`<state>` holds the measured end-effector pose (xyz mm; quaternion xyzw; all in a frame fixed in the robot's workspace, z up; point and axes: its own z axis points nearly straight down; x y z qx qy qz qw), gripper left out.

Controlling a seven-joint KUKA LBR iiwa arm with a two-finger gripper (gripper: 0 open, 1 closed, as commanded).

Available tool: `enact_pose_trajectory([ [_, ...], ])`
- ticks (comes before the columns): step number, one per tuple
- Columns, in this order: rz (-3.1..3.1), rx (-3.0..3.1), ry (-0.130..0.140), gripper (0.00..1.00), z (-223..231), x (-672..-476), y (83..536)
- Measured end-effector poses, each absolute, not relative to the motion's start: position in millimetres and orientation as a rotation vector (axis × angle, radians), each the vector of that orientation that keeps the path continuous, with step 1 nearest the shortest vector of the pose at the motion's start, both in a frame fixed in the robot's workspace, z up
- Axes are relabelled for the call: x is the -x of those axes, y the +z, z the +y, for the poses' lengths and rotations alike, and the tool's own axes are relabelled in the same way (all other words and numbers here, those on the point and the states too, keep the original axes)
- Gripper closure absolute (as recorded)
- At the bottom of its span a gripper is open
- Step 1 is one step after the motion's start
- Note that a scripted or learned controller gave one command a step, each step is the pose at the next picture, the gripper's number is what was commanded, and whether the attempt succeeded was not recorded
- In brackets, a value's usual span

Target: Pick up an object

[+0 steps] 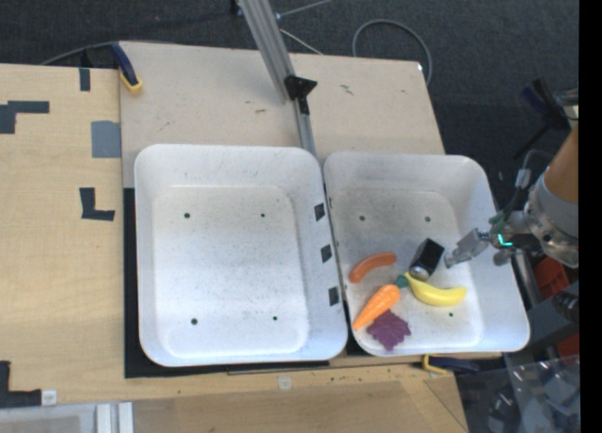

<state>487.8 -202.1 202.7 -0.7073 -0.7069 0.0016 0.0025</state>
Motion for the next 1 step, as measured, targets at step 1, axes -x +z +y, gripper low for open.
enact_pose_trajectory([
  [1,-2.222,2.219,0.001,0.00,-201.8,-488.9,204.7],
])
